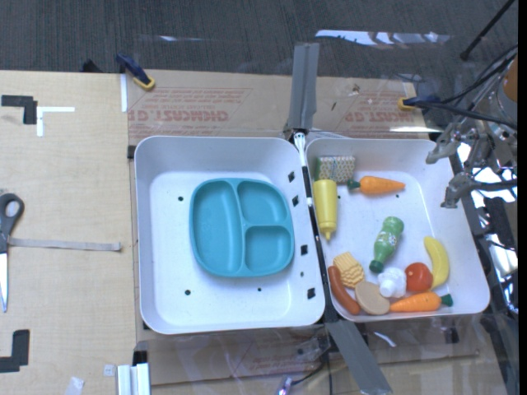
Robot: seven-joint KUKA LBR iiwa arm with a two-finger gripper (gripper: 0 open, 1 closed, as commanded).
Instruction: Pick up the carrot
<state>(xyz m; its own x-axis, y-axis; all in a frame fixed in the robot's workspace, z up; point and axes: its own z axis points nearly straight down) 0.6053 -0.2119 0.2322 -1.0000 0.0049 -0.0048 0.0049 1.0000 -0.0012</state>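
One carrot (380,185) lies near the right bin's (471,263) far wall, another carrot (418,303) by its near wall beside a tomato (418,276), while the end effector (461,161) hangs at the bin's right rim, its opening unreadable.

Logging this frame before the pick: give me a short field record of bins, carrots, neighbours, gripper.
left bin: holds a teal divided plate
right bin: toy food
carrots: two; upper carrot near the back wall, lower carrot at the front edge
upper carrot neighbours: mustard bottle to its left
lower carrot neighbours: tomato, banana
gripper: above the right bin's right rim, holding nothing visible
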